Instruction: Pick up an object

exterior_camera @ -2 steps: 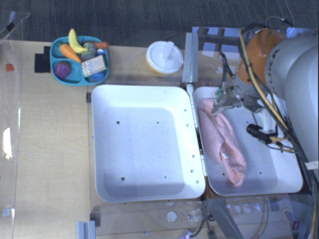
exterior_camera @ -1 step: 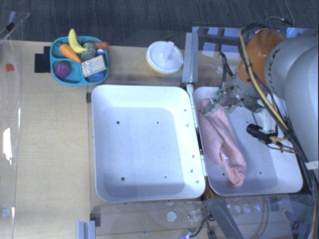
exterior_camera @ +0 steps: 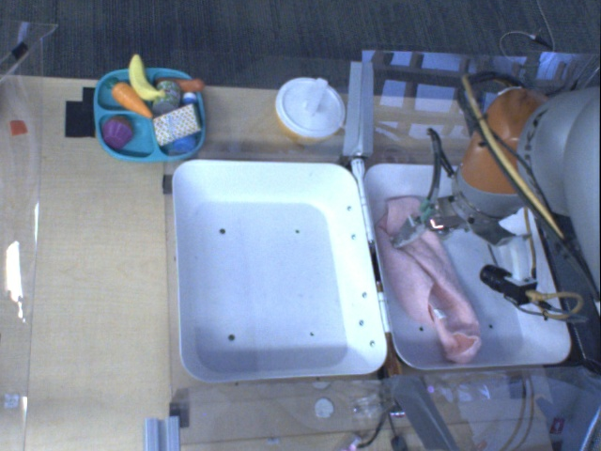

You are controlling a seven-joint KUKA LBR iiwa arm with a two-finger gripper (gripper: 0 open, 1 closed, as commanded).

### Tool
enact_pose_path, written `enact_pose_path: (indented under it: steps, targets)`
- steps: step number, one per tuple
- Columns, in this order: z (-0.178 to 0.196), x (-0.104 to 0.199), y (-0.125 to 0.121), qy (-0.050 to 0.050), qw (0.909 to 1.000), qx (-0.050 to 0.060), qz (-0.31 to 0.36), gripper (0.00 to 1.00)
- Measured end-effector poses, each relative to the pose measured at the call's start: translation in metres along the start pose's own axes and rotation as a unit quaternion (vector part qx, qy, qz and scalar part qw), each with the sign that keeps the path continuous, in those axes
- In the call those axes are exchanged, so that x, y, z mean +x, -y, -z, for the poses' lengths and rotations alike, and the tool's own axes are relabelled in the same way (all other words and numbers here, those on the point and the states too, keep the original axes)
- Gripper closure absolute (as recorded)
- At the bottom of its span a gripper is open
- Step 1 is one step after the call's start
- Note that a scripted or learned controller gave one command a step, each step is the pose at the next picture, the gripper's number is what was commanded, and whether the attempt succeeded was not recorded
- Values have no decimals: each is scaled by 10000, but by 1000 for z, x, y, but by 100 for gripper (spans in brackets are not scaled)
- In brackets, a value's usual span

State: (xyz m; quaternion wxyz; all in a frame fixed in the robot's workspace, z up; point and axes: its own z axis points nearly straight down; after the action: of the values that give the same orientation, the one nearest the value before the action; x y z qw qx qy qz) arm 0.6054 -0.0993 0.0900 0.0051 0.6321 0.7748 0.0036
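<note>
Gripper fingers are reaching down into the right bin, at about the ten o'clock part of that bin, and are touching the upper end of a pink cloth. Whether the fingers are spread or closed on the fabric cannot be told, since they are small and dark against the cloth. Behind them, the grey arm with its orange band is coming in from three o'clock, with black and yellow cables trailing beside it.

Lying along the left half of the right bin, the pink cloth is running its long axis from about eleven o'clock down to five o'clock, with the narrower, rounded end pointing toward five o'clock near the bin's lower rim.

At nine o'clock of the right bin, the left bin is sitting just beside it. At twelve o'clock of the left bin, a white lidded cup is standing on the bench, and at about eleven o'clock a blue tray is holding toy food.
</note>
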Motion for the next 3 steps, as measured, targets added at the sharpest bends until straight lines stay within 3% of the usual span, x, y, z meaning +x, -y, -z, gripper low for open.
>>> enact_pose_path:
  steps: [1,2,3]
  targets:
    - [0,7,3,6,9997,-8,238,0]
    - [12,8,0,9,9997,-38,246,100]
    - [12,8,0,10,9997,-37,246,0]
